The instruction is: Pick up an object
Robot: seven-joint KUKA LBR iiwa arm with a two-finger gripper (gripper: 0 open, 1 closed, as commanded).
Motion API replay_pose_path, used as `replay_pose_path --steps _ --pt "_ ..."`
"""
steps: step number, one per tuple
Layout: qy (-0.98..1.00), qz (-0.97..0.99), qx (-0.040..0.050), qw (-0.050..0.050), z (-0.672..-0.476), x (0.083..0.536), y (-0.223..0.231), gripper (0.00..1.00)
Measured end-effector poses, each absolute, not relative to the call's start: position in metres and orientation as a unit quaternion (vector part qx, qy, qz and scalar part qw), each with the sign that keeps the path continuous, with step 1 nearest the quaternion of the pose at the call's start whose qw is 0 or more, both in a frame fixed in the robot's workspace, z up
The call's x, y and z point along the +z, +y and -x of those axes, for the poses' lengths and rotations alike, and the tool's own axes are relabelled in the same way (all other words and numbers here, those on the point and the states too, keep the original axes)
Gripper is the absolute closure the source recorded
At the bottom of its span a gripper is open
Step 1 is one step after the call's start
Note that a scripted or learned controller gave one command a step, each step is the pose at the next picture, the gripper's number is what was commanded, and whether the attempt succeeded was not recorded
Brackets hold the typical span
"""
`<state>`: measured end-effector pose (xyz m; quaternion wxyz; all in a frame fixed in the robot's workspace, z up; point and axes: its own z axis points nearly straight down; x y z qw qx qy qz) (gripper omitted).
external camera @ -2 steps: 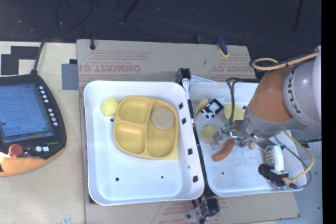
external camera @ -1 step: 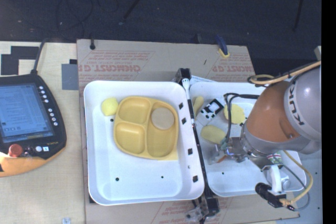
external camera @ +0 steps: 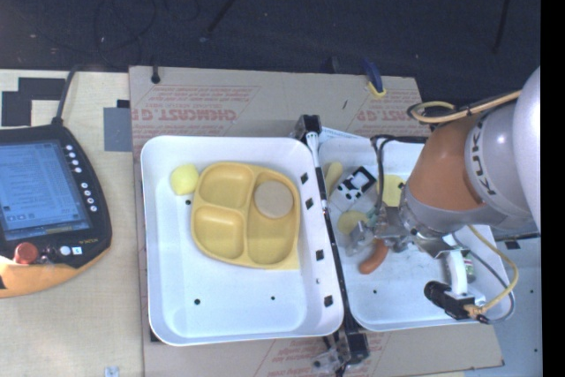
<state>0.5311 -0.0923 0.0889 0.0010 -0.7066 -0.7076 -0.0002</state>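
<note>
Your arm is reaching in from three o'clock and lowering the hand [external camera: 381, 236] over the right bin [external camera: 415, 313]. The sausage-shaped orange toy [external camera: 373, 258] is lying on the bin floor at about seven o'clock from the hand, just beside it, its long axis running from one o'clock to seven o'clock. You cannot tell how far the hand is parted; nothing is showing inside it. Yellow pieces [external camera: 353, 220] are crowding at ten o'clock. The left bin [external camera: 229, 313] is carrying a divided yellow tray [external camera: 221, 229].
</note>
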Motion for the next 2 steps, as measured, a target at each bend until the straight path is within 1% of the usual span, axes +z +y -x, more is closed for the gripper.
replay_pose_path --steps 1,2 --pt "-0.707 0.708 -0.0024 0.003 -0.531 0.100 -0.091 1.00" --pt "-0.709 0.705 -0.0010 0.001 -0.505 0.192 -0.025 1.00"
